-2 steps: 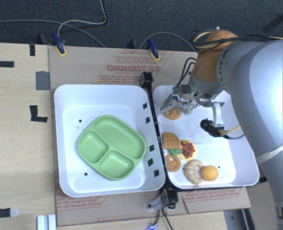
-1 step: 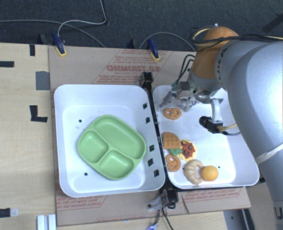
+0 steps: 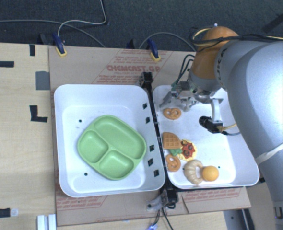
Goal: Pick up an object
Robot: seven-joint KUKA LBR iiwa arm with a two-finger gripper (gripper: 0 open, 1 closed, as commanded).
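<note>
My gripper (image 3: 181,101) hangs low over the far left part of the right bin (image 3: 230,150), under the grey arm with its orange band. A small brown pretzel (image 3: 171,113) lies just in front of and below it, close to touching. Nearer the front lie a waffle piece (image 3: 170,140), a red and green toy food (image 3: 187,150), a brown ring-shaped pastry (image 3: 173,163), a pale croissant (image 3: 193,171) and an orange ball (image 3: 210,173). Nothing is visibly lifted off the bin floor.
The left bin (image 3: 69,107) holds a green divided plate (image 3: 112,146). A black divider with clips (image 3: 152,128) runs between the bins. A black cable end (image 3: 209,123) hangs off the arm over the right bin. Cables and blue clamps lie along the bench's far edge.
</note>
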